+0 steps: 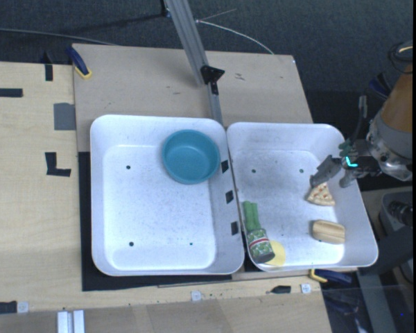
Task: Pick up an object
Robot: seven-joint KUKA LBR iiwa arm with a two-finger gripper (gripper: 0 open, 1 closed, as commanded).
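— Judging from how things lie, how far along is the pick?

— Barely begun, I'd say. Nothing is lifted. Taking the pizza slice (pixel 321 195) as the landmark and going left to right: far to its left, in the left bin (pixel 118 207), sits a blue bowl (pixel 190 156), upright and alone. Nearer, still left of the slice and lower, a green bottle-like item (pixel 255 232) lies along the right bin's (pixel 277 134) left wall, its lower end over a yellow disc (pixel 278 254).

— And the slice itself?

— It looks like the target: a small toy wedge, orange-red on top with a pale crust edge, lying flat on the bin floor near the right wall. Just below it lies a tan bread roll (pixel 328 232), apart from it.

— The gripper?

— The gripper (pixel 330 173) hangs just above and slightly right of the slice, fingers spread, one dark finger (pixel 324 168) reaching toward the wedge's top corner. Nothing sits between them. Whether the tip touches the slice, I cannot tell.

— So what's left?

— Closing on it and lifting, essentially the whole grasp.
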